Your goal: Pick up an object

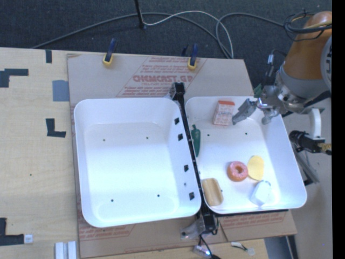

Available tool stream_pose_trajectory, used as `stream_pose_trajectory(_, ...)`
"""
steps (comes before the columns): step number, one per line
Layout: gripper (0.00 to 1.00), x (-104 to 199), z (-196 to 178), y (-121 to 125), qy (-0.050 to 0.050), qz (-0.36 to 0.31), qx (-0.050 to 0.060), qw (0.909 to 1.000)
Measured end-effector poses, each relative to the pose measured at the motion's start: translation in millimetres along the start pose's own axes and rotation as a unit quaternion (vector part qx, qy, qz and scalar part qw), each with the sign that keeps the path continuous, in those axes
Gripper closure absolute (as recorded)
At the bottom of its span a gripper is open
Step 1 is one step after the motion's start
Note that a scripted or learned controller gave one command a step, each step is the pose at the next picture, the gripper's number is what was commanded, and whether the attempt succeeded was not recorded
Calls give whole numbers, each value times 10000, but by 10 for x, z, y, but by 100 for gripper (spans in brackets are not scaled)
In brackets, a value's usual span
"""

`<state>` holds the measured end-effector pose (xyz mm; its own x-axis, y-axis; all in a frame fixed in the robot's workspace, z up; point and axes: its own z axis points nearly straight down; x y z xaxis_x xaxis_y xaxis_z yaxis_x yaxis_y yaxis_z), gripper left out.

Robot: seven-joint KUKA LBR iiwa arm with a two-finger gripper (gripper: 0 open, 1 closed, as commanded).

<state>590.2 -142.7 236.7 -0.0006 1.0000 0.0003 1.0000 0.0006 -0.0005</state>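
Observation:
The right bin (280, 139) holds several objects. A small orange-and-white packet (223, 112) lies near its far edge. A green marker-like piece (196, 139) rests against its left wall. Toward the front sit a pink ring (237, 170), a yellow piece (256, 167), a tan bread-like block (212, 191) and a white lump (261, 192). My gripper (255, 112) hovers over the bin's far right part, its two fingers spread open with nothing between them. One finger (243, 112) points toward the packet, just right of it.
The left bin (129, 161) stands beside the right one, joined by a black divider with clips (186, 144). Both rest on cardboard held by two blue-yellow clamps (109, 55). Cables trail across the dark floor behind. A black fitting (307, 142) juts out beside the right bin's rim.

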Motion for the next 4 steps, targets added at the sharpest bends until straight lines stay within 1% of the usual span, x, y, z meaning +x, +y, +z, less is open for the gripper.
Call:
stream_pose_trajectory(1,0,35,754,-680,6,10,40,10000)
stream_pose_trajectory(2,0,427,1461,-994,-10,-10,-42,10000)
stream_pose_trajectory(3,100,400,1342,-995,-25,11,-50,10000)
stream_pose_trajectory(4,100,1086,442,-668,7,-36,-42,10000)
